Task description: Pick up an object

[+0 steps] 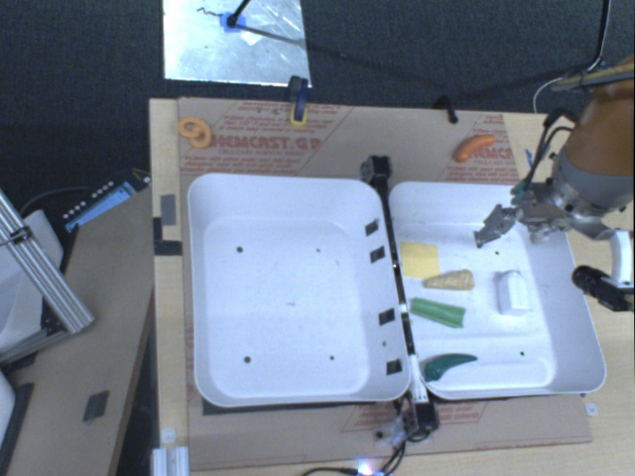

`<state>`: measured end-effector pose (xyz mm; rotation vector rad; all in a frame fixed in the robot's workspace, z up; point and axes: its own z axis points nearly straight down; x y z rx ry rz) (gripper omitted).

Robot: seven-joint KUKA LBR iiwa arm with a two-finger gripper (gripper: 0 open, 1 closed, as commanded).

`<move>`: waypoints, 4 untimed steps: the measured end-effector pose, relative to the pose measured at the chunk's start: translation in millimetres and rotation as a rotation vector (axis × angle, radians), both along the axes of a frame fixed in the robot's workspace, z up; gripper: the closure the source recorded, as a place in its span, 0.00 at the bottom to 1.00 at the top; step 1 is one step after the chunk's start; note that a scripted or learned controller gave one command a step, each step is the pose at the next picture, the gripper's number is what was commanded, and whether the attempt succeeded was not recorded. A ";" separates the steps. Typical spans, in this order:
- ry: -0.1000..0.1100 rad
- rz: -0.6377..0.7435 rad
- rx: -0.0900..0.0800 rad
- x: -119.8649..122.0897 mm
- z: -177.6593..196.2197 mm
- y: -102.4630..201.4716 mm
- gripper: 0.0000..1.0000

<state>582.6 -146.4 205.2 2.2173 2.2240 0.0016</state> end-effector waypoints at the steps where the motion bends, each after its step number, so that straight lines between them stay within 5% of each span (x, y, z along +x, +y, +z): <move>1: 0.014 0.000 0.005 -55.2 -100.4 45.9 0.00; 2: -0.003 0.004 0.000 -0.4 -121.5 55.1 0.00; 3: 0.008 -0.007 0.000 -100.2 -121.8 33.3 0.00; 4: -0.002 -0.001 0.001 -94.7 -110.1 35.8 1.00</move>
